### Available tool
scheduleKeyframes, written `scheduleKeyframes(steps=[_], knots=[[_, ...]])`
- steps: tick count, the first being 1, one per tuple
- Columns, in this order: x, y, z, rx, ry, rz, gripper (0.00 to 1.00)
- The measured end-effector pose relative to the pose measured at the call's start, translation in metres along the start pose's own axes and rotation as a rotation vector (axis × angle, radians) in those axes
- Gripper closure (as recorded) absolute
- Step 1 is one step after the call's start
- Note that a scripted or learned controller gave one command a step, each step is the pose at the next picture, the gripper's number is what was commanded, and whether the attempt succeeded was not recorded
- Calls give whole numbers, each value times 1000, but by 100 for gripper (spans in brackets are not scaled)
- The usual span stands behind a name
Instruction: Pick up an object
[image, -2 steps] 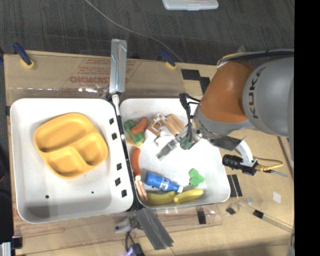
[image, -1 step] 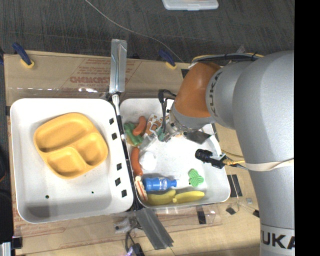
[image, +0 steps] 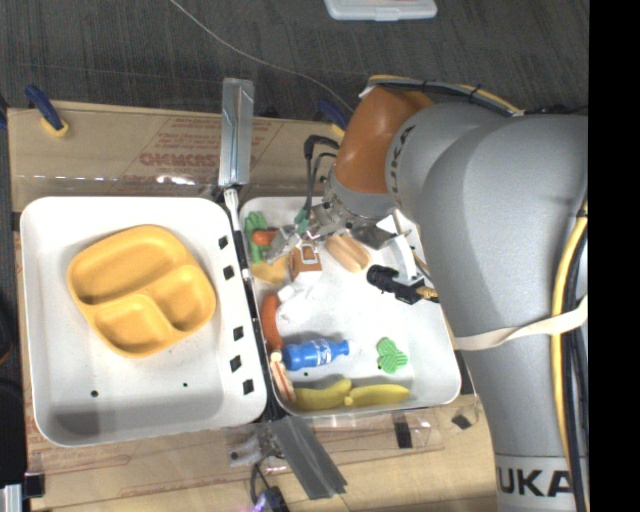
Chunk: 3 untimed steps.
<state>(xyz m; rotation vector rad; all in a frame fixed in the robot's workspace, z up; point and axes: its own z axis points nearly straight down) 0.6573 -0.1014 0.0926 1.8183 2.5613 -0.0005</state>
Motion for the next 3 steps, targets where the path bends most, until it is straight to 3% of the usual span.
scheduleKeyframes(steps=[1, 2, 3], knots=[[17, 7, -102, -3, -1, 242, 0], [-1, -2, -18, -11, -5, 131, 0], [-4, -25, -1, 1, 1, 210, 0]])
